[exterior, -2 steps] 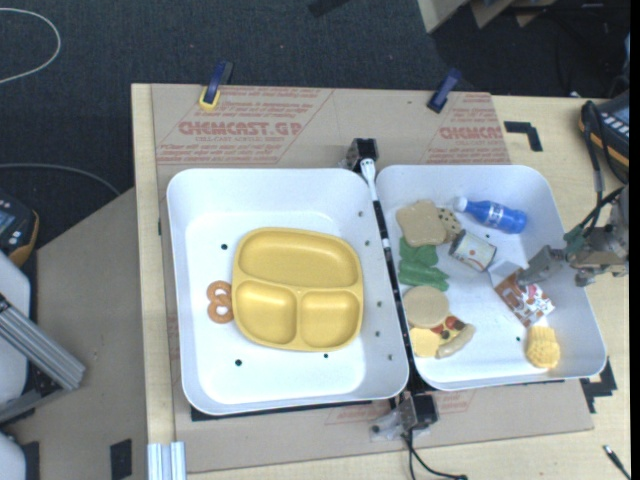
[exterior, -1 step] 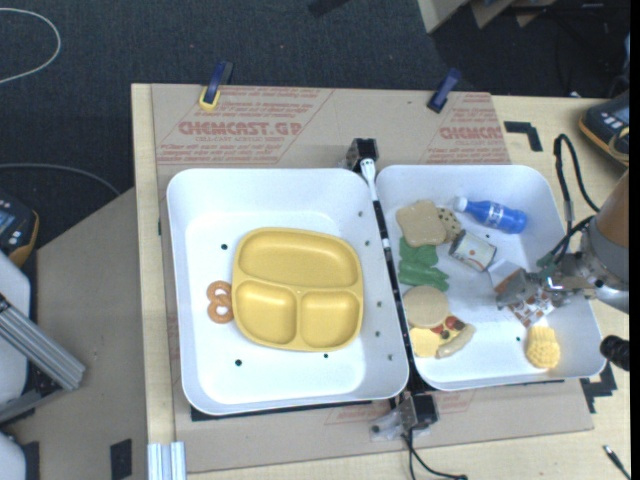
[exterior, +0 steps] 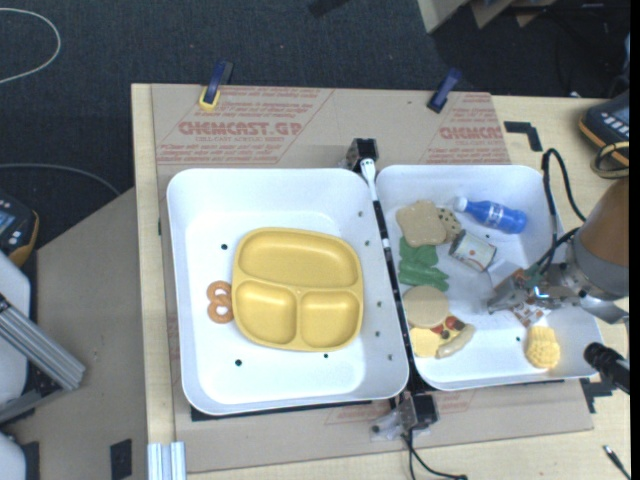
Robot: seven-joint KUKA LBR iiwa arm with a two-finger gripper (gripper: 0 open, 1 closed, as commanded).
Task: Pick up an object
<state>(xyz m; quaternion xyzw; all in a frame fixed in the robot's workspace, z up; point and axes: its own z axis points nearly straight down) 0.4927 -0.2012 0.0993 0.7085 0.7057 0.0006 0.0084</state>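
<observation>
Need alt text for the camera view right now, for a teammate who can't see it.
The gripper is low in the right bin, among small items including a blue bottle, green toy and yellow corn-like piece. The left bin holds a yellow divided tray and an orange pretzel-shaped piece.

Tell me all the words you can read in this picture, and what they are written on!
"CHEMCAST GP", red print on the brown paper sheet behind the left bin.
"CHEMCAST" again on the same sheet behind the right bin, cut short by the edge, smaller lines under it too blurred to read.
The blue bottle has a label too small to read.
</observation>
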